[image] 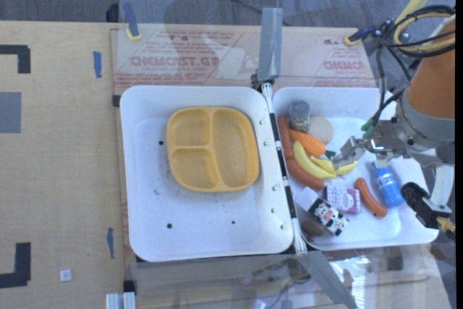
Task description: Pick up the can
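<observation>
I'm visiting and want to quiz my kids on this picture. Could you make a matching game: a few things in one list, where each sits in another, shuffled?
Things:
1. yellow divided plate
2. can
3. blue bottle
4. banana

Places:
A. far end of the right bin, near the divider
B. middle of the left bin
C. right bin, beside the red sausage near its right side
D. right bin, lying by the carrot, next to the claw

Pairs: 1-B, 2-A, 3-C, 4-D
</observation>
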Robot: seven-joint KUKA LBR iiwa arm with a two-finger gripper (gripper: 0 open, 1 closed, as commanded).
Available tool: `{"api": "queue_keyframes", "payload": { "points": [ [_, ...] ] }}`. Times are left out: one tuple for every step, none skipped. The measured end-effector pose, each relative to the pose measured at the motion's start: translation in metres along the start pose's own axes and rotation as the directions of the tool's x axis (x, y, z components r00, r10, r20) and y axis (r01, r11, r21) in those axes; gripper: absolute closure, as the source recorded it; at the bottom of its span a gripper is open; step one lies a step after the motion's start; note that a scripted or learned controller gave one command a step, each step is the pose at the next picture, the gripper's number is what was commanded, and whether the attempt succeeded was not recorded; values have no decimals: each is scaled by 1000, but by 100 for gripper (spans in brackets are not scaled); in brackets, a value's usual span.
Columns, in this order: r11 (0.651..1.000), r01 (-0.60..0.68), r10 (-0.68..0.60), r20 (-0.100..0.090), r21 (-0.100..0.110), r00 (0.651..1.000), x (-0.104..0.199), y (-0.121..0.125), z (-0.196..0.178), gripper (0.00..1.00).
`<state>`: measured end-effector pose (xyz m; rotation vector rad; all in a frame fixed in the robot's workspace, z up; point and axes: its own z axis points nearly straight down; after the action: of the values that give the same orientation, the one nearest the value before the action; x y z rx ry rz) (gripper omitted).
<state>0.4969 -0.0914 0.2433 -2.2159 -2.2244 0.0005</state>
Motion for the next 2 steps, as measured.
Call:
{"api": "queue_keyframes", "payload": {
  "points": [
    [983,-185,185,0,-2,983,12,118,59,0],
    [992,-126,126,1,-4,992,28,151,-6,0]
  ]
}}
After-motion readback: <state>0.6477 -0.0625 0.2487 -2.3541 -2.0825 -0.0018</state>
